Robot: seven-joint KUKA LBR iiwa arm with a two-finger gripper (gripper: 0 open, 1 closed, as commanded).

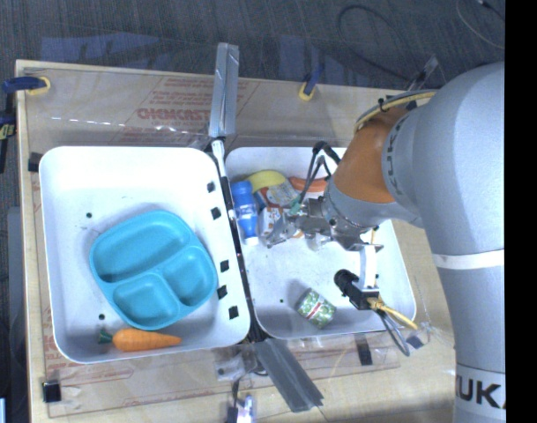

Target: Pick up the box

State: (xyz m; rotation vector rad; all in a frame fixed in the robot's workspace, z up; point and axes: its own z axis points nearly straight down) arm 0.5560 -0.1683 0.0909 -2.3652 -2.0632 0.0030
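In the right bin (391, 276), a small printed box (274, 198) lies near the far left, partly hidden by my gripper. The gripper (284, 226) is low in the bin, right at the box's near side, and appears to touch it. The grey wrist with its orange band (367, 167) reaches in from the right and covers the bin's far right part. Whether the box is held cannot be seen.
A blue bottle-like item (243, 208) lies along the right bin's left wall, with a yellow item (266, 181) and an orange item (305, 184) behind the box. A green can (316, 307) lies near the front. The left bin (65, 183) holds a blue divided plate (153, 267) and a carrot (146, 340).
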